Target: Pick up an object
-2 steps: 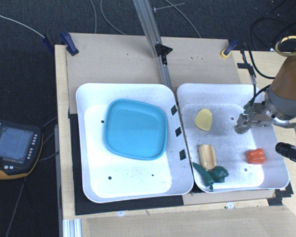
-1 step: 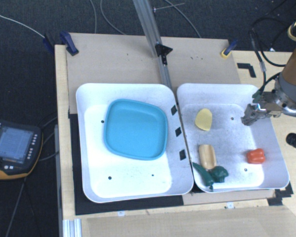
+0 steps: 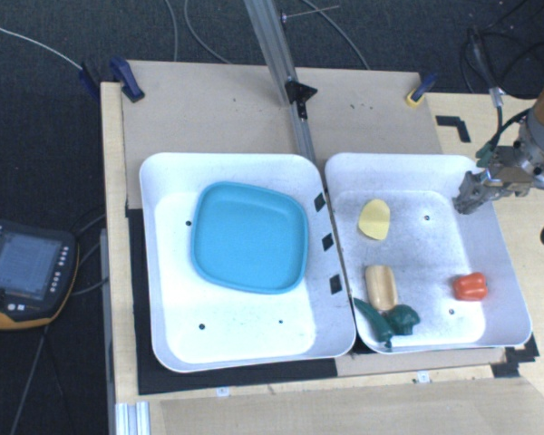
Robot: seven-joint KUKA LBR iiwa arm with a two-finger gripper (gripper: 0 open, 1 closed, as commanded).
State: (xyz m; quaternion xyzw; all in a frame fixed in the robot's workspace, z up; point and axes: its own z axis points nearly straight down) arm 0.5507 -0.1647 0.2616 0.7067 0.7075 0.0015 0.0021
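plywood bench [image 3: 254, 406] on dark carpet [image 3: 36, 80]

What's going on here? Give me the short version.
A robot arm reaches in from the right, its hand over the far right edge of the right bin, holding nothing. That bin has a yellow piece, a tan block, a green toy and a red toy. The left bin holds a blue plate.
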